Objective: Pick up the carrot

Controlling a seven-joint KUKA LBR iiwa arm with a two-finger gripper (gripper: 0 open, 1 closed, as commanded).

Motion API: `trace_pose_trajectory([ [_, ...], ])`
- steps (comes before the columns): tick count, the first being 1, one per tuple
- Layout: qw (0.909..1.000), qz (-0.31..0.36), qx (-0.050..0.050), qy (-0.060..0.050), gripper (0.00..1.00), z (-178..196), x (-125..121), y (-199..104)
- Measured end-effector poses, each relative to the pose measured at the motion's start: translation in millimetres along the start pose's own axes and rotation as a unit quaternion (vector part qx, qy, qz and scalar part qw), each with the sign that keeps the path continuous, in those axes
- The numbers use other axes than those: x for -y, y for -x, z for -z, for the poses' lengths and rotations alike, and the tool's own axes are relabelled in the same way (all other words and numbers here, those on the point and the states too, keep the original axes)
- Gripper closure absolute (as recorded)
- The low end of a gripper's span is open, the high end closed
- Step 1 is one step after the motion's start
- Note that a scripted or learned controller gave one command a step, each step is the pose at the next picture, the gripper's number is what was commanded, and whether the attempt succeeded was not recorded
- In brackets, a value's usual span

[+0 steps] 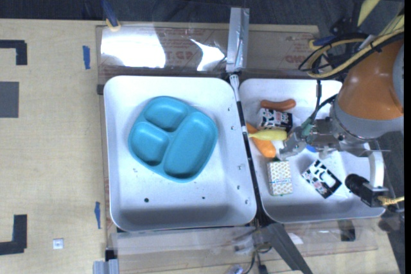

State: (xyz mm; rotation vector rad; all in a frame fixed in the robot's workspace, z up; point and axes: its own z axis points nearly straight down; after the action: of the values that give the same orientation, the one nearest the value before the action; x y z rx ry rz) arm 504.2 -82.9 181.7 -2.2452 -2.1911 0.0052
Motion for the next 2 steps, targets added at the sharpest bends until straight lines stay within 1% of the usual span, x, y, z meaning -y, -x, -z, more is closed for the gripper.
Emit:
trace_pose_trajectory([
  [1, 0.9994, 0.034, 0.001, 0.001, 0.00, 0.2, -18.0, -70.0],
  [2, 0.9999, -0.011, 0.001, 0.001, 0.00, 0.3, -32.5, -23.2],
])
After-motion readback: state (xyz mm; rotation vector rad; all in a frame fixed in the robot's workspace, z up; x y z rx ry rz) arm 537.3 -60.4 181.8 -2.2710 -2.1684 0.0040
